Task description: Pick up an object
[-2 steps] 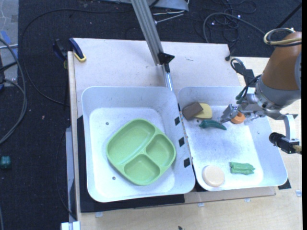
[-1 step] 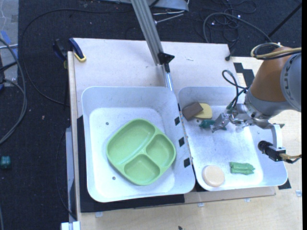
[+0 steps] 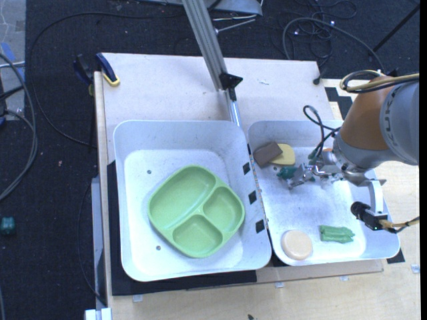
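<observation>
We saw a pale surface (image 3: 167, 79) standing on dark carpet (image 3: 53, 19), with black cables (image 3: 320, 25) looping across the floor behind it and at the left. A grey metal post (image 3: 203, 29) slanted down from the top of the view and ended near the gap between the two bins. A blue and yellow clamp (image 3: 107, 69) sat at the surface's far left corner. At the right the surface gave way to light wood (image 3: 400, 279).

The left bin (image 3: 133, 145) held a green tray (image 3: 195, 211) with three compartments, lying roughly in the middle of it and tilted relative to the bin's edges.

The right bin (image 3: 267, 135) held several small things. A brown block (image 3: 267, 153) lay near its far left corner, touching or overlapping a yellow piece (image 3: 285, 155) just beside it. A small teal item (image 3: 287, 173) lay just in front of those two. Near the front edge sat a cream disc (image 3: 296, 244), and to its right a green toy (image 3: 335, 233), the two apart from each other.

The arm (image 3: 373, 122) reached in from the right, its orange band above the right bin's far right part. The gripper (image 3: 301, 177) hung low over the middle of that bin, close to the teal item on its right side. We could not tell whether it was apart or together, nor whether it touched the teal item; nothing was seen clamped in it
</observation>
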`<state>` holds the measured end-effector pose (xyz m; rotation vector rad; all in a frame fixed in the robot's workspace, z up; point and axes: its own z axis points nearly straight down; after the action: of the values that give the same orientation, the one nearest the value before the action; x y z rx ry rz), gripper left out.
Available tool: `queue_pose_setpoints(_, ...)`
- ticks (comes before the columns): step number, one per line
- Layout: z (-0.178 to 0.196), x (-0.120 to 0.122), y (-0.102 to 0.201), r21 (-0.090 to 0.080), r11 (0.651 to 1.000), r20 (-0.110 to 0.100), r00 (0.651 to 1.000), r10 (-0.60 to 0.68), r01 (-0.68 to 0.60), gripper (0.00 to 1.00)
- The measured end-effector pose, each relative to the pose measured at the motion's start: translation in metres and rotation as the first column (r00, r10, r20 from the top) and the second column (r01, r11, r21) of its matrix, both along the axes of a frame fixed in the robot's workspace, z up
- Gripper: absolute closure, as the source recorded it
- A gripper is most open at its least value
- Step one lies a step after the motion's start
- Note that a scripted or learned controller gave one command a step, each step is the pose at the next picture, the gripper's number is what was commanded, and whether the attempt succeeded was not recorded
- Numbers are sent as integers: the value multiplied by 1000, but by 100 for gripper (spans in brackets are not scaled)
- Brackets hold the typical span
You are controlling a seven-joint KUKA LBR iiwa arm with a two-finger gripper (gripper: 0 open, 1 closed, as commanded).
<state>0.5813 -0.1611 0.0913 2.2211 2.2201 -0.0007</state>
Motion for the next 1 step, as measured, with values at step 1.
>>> queue_pose_setpoints(1, 13, 1, -1, -2, 1000, 5, 1000, -1, 1, 100)
